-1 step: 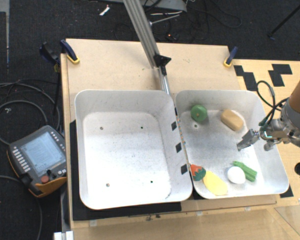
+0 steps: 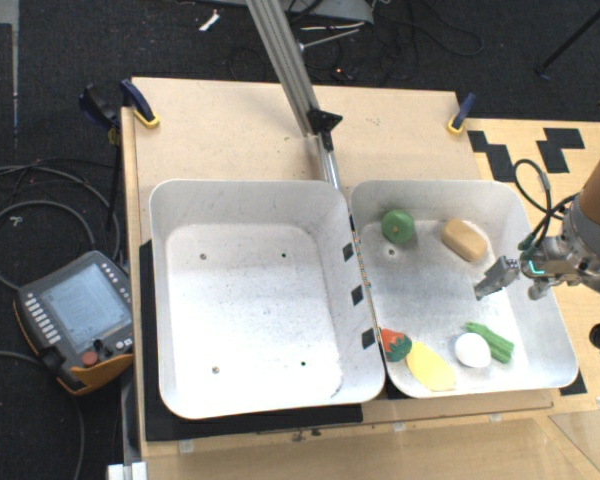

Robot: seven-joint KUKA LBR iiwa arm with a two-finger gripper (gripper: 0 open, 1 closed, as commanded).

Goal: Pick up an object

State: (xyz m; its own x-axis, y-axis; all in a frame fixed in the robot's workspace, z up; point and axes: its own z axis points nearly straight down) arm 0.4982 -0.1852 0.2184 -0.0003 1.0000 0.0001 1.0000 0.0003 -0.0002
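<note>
Camera view: two shallow white bins side by side.
Left bin [image 2: 170, 218]: white plastic.
Right bin [image 2: 540, 338]: round green ball [image 2: 398, 226]; tan oval block [image 2: 464, 239]; red-green piece [image 2: 395, 344]; yellow piece [image 2: 431, 368]; white egg [image 2: 471, 350] touching green leafy piece [image 2: 494, 341].
Gripper [image 2: 498, 276]: above right bin's right side, clasping nothing visible; finger spread cannot be told.

A grey arm segment [image 2: 595, 208] is seen at the right edge of the view, rounded in shape and pale in tone. A black cable [image 2: 528, 183] is looped beside it in a curved arc. Below it, a wrist assembly of grey metal is shown, on which a small teal-green light or marking can be made out. The gripper [image 2: 492, 280] is formed of dull grey metal fingers, slim and angular.
</note>
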